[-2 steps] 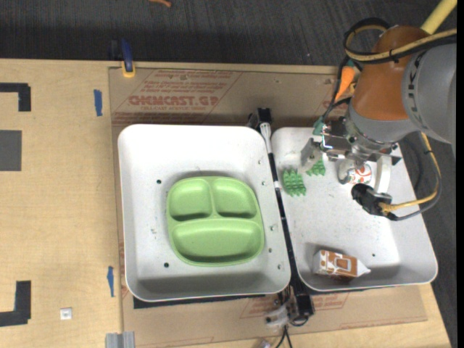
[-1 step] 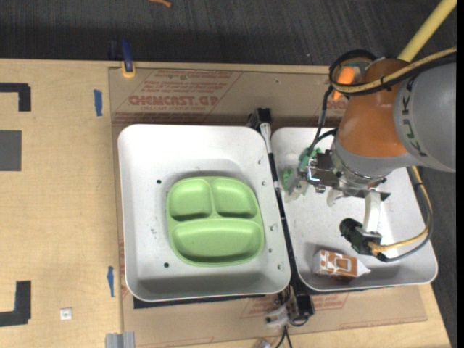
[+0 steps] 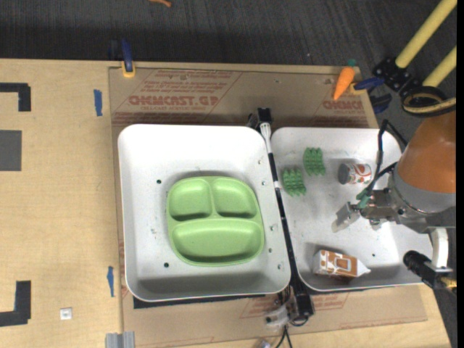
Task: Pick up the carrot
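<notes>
Carrot [image 3: 344, 83] lies outside right bin [image 3: 319, 138], on cardboard beyond its far rim, by blue clamp. We see gripper [image 3: 346, 216] inside right bin, near its middle; whether anything sits between its tips, we cannot tell. Risk as we judge it: carrot sits against bin's far rim, so descent there may strike rim or nudge carrot away. Inside right bin: two green blocks, one small can, one carton. Beside it, left bin: one green divided plate.
</notes>
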`<state>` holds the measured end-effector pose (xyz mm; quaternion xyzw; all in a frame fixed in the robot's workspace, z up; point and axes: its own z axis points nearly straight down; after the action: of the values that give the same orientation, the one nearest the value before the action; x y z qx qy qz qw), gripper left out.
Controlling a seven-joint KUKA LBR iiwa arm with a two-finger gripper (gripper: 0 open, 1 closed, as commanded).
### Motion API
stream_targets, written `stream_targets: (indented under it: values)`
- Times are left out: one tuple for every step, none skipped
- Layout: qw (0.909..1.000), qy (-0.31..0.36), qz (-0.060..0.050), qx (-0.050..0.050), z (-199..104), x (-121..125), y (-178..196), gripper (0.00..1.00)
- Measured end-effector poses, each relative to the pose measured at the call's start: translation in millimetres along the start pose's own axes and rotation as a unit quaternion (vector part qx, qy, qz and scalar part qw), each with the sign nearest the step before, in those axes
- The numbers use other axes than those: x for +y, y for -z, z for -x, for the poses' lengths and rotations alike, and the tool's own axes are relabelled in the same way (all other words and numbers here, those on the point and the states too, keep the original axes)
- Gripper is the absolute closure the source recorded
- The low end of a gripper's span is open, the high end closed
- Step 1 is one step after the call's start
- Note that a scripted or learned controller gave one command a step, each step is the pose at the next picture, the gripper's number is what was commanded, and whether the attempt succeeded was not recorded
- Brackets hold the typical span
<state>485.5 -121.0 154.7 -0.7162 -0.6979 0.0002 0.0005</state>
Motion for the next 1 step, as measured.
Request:
stream_targets:
  values:
    - [0.9881, -0.154, -0.001, 0.001, -7.8, -6.8, -62.3, 0.0]
